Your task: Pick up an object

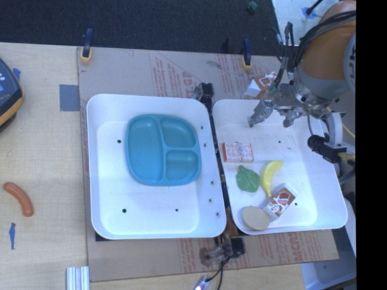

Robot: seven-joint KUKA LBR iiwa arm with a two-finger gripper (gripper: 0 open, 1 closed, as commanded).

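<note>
Grey two-finger gripper point(273, 115) hangs over the far part of the right shallow white bin point(314, 222), fingers spread apart, nothing between them. Orange-banded arm enters from the right.

Right bin contents, all nearer than the gripper and apart from it: small flat white-and-red carton point(237, 152) at left-centre; green leaf-shaped toy point(247, 179) just beside a yellow banana-shaped toy point(271, 176); brown-and-white printed packet point(281, 202) touching a tan round bread-like piece point(255, 217) at the near edge.

Left shallow white bin point(109, 216) holds a light-blue plastic divided plate point(163, 149). Orange sausage-shaped toy point(19, 199) lies on the wooden bench point(42, 246), far left.
</note>
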